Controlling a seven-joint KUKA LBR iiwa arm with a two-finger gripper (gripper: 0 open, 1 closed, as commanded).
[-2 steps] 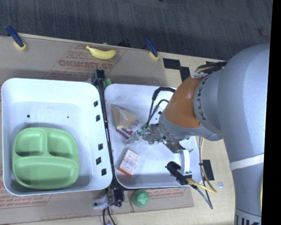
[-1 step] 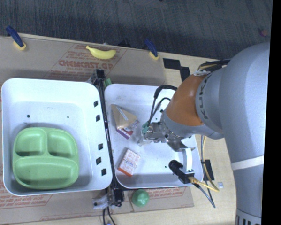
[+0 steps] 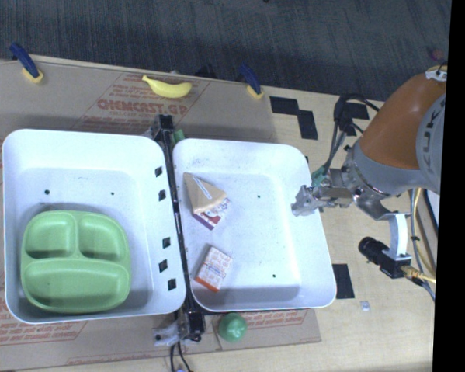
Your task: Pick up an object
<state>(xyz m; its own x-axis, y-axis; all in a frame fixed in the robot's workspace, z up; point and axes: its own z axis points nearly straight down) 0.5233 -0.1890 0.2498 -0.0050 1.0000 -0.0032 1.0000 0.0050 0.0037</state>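
The right bin (image 3: pixel 307 247) holds two things: a tan wedge-shaped packet (image 3: pixel 205 198) with a red-and-white label near its upper left, and a small orange-and-white box (image 3: pixel 213 268) near its lower left. My gripper (image 3: pixel 305 203) hangs at the right bin's right rim, well to the right of both items, with nothing visibly between its fingers. The grey arm with its orange band (image 3: pixel 403 124) reaches in from the right.
A green divided plate (image 3: pixel 75 259) lies in the left bin (image 3: pixel 16 154). A yellow banana (image 3: pixel 167 85) rests on the cardboard behind the bins. A green ball (image 3: pixel 231 327) sits on the cardboard in front of the right bin. Blue clamps (image 3: pixel 27 63) hold the cardboard's back edge.
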